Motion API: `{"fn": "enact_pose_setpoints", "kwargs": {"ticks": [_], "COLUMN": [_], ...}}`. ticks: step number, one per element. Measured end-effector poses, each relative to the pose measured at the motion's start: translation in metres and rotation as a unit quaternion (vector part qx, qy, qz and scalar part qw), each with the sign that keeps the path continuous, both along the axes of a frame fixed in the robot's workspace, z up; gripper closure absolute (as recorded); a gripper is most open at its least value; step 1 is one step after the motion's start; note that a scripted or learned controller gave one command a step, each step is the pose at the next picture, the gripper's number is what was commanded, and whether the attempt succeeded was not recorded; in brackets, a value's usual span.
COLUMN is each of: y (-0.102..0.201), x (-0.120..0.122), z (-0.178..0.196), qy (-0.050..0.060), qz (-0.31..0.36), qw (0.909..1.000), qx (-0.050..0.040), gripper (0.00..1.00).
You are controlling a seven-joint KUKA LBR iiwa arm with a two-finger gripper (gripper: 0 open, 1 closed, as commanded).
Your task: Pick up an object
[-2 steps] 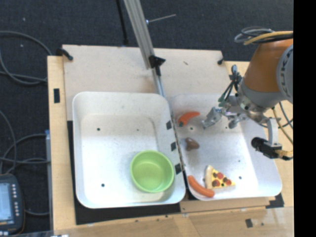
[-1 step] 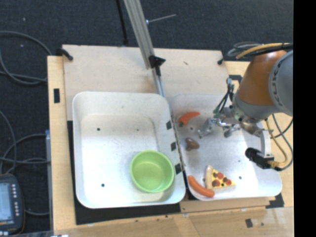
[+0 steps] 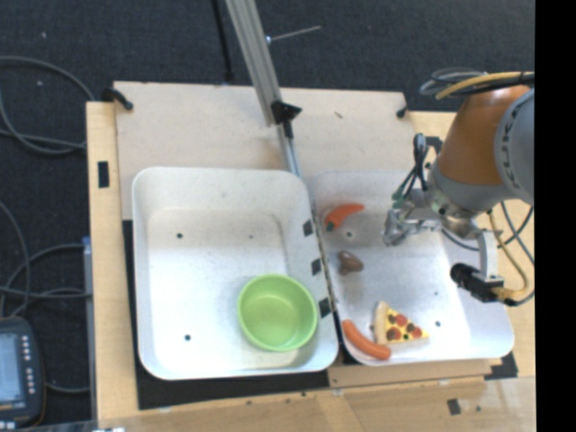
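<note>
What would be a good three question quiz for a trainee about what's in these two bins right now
1. True or false: the green bowl sits in the left bin.
2. Which item lies nearest the gripper? A) pizza slice B) orange carrot-like piece C) green bowl
3. Fill in: the small brown object lies in the ____ bin.

Key
1. True. The bowl is near that bin's front right corner.
2. B. The orange piece lies just left of the gripper in the right bin; the pizza slice is at the bin's front, beside a sausage.
3. Right.
</note>
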State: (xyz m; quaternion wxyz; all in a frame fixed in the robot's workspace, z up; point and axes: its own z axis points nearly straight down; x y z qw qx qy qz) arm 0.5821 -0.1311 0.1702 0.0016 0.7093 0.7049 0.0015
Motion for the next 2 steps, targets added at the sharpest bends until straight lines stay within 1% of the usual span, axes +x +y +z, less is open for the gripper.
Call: {"fn": "enact_pose_setpoints", "kwargs": {"ticks": [1, 2], "y": [-0.007, -0.008], "x": [-0.002, -0.002], "z": [0.062, 0.048], "qy": [-0.002, 0.003], "qz": [0.000, 0.001], "qw": [1.0000, 1.0000], "qx": [-0.0008, -0.0012], "gripper": [1.00, 1.00]}}
